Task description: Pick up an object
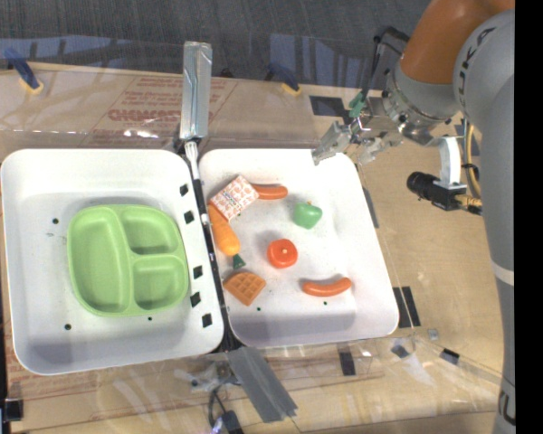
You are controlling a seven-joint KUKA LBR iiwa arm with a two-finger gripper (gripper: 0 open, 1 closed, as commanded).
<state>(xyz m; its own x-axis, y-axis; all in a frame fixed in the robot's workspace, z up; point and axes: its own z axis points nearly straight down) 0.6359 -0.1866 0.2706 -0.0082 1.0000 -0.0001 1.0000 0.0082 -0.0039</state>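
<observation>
Red print on the worktop (pixel 118 98) is too blurred to read. The jaws, apart and clamped on nothing, hang over the right bin's (pixel 366 242) far right corner. Below-left of them lie two sausages (pixel 270 191) (pixel 327 287), long axes roughly left-right, one carrot (pixel 223 231) pointing down-right, one green pepper (pixel 307 213), tomato (pixel 282 253), waffle (pixel 244 287) and carton (pixel 233 196). Further left, one green tray (pixel 127 260).

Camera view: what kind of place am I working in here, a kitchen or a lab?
Most likely a robotics lab bench, not a kitchen: two white bins taped to a board, toy food such as a plastic carrot and waffle, and a grey arm's pincer above the right bin's edge.
</observation>
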